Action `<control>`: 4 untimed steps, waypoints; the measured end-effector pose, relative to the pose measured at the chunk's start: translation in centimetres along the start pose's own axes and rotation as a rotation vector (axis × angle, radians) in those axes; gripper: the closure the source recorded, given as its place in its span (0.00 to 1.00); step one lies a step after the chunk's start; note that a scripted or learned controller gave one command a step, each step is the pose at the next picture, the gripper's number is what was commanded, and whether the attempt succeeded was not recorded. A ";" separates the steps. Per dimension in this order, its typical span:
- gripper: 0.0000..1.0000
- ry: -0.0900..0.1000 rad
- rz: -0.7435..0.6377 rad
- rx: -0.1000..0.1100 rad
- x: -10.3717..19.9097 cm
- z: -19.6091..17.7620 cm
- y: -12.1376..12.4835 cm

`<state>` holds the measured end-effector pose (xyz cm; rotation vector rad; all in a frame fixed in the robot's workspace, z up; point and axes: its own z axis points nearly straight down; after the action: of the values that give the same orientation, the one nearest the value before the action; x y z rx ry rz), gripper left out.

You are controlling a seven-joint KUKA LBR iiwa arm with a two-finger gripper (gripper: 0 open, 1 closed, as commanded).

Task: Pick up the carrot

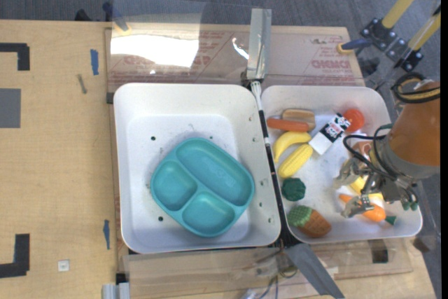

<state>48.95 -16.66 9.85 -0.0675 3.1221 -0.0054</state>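
The carrot [376,214] is a small orange toy with a green top, lying near the front right corner of the right bin [402,231]. My gripper [362,201] is down in that bin, right at the carrot's left end, and its dark metal parts cover part of the carrot. I cannot make out whether the carrot sits inside the gripper or just beside it. The arm's orange band [418,136] rises just above, at the bin's right side.
The right bin also holds a hot dog [298,114], a long orange-red piece [288,125], a banana [292,153], a green broccoli [294,188], a strawberry-like toy [310,220], a black-and-white item [336,128] and a red tomato [354,118]. A teal divided plate [203,185] lies in the left bin [133,122].
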 end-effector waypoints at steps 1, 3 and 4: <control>0.00 0.002 0.000 -0.001 0.1 0.1 0.0; 0.00 0.002 -0.513 -0.005 -0.3 1.2 -0.4; 0.00 0.008 -0.877 -0.011 -0.3 1.4 1.8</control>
<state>49.23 -14.86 8.49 -1.3921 2.8083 -0.0014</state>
